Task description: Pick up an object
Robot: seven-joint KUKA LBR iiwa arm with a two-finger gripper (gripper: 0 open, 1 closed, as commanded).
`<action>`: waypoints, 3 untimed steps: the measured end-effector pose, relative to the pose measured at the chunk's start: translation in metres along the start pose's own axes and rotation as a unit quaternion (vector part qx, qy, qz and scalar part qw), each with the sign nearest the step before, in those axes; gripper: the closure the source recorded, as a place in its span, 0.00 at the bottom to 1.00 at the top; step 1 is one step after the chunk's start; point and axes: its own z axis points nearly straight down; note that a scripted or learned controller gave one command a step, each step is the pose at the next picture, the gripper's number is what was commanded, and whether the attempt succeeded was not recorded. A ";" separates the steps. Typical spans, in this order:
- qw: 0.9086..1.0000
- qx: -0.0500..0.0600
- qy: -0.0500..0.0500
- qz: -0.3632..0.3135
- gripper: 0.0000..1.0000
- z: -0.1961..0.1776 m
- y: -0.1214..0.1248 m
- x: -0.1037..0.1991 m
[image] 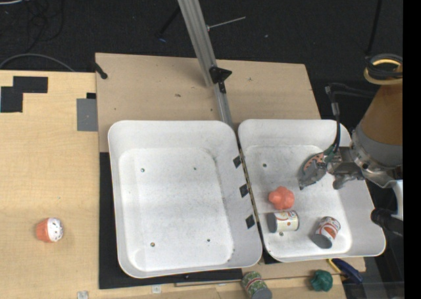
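Arm enters from the right; end effector (312, 171) sits low over the right bin (289, 137), near that bin's middle right. Cannot tell how it is set; nothing is seen gripped in it. Right bin contents: a red ball (281, 198) just below and left of the end effector, apart from it; a small white can (283, 222) lying on its side just below the ball; a red-and-white can (325, 231) lying tilted toward the bin's lower right corner. Left bin (171, 199) adjoins it. On the worktop (39, 160), far left, lies a red-and-white ball (49, 230); a green lump (321, 280) and a dark can (254, 284) lie below the right bin.
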 end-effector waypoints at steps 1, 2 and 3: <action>1.000 0.001 0.000 0.000 0.00 0.062 -0.007 0.003; 1.000 0.001 0.000 0.000 0.00 0.124 -0.002 0.006; 1.000 -0.001 0.000 0.003 1.00 0.110 -0.002 0.004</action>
